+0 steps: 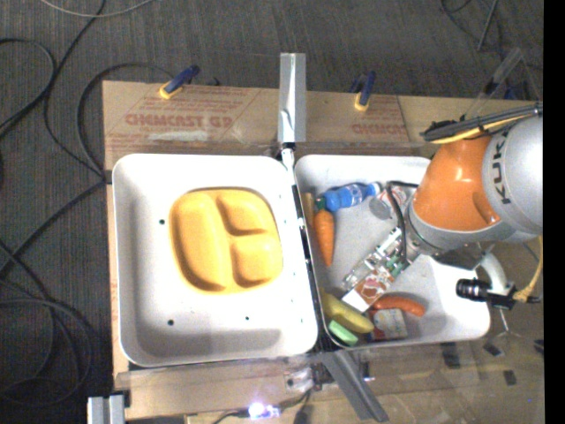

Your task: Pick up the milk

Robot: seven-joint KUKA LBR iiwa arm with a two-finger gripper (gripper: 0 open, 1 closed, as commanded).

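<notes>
Milk carton [378, 268] lies tilted in the right bin [459, 325] (crowded by a sausage [399, 306]); whether the gripper is open cannot be told, so it should descend squarely.

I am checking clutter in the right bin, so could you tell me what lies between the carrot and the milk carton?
In the camera view, bare white bin floor separates the carrot from the milk carton.

Even, moderately bright overhead light washes out the two shallow white plastic bins [141, 325], the dark floor stays dim, a small glare spot glows at six o'clock, and detail is soft and grainy.
</notes>
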